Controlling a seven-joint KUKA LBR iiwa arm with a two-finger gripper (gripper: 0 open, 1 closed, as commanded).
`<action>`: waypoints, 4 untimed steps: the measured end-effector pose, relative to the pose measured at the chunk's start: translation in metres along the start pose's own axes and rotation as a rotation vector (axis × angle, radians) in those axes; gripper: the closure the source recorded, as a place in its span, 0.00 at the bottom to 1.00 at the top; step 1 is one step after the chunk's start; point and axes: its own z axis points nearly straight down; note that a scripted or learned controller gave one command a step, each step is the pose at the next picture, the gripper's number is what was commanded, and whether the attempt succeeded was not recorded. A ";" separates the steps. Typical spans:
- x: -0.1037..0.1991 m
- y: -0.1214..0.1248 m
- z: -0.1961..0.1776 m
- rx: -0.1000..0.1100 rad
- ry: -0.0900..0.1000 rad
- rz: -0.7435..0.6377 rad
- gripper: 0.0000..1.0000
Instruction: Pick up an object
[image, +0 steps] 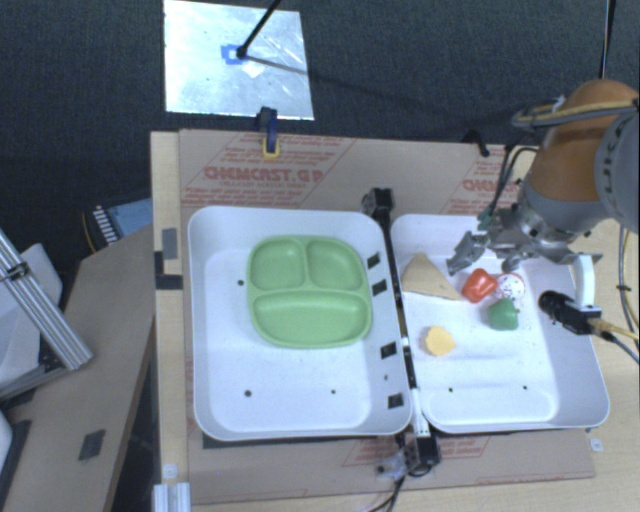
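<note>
Red pepper (479, 285) lies just below the claw (487, 257), apart.

You're looking at two smooth white plastic bins (300, 420) with a slight sheen, on a matt brown cardboard sheet (330, 165) printed in red. The green divided plate (308, 291) looks like matt plastic, and the panel (235, 60) behind shines like brushed metal.
</note>
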 end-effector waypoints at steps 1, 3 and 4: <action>0.000 0.003 -0.005 -0.011 -0.001 -0.002 0.00; 0.008 0.013 0.096 -0.020 -0.001 -0.001 0.00; 0.008 0.017 0.095 -0.019 -0.002 -0.004 0.00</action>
